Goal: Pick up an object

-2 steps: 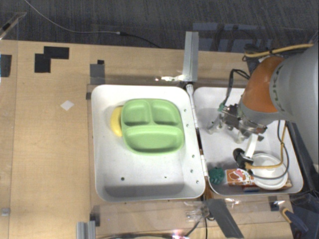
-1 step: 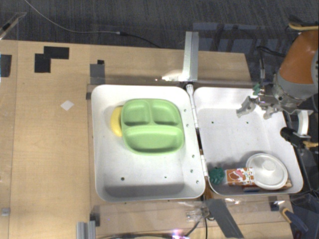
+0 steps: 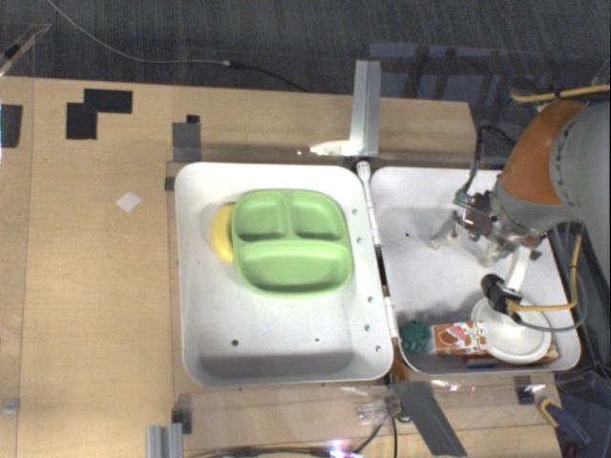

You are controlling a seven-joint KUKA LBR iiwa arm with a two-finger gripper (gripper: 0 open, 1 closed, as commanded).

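From my remote station, I see the gripper [image 3: 465, 225] hanging over the upper middle of the right bin [image 3: 412, 203], its metal fingers pointing toward the bin's left side; I cannot tell from this angle whether it is released or clenched, and I see nothing between its tips. Behind it, the grey arm [image 3: 582, 170] with its orange band [image 3: 533, 165] enters from the right, trailing cables over the bin's right rim.

Toward the near edge of the same bin lie three candidates for picking: a white bowl [image 3: 516, 337] in the near right corner, a small orange-and-white carton [image 3: 460, 339] lying flat just beside it, and a dark green object [image 3: 414, 336] at the carton's left end. All three sit apart from the gripper.

In the left bin [image 3: 277, 351], a green divided tray [image 3: 289, 239] rests in the upper half, with a yellow object [image 3: 221, 232] poking out from under its left edge. Both bins sit on the wooden bench [image 3: 86, 284].
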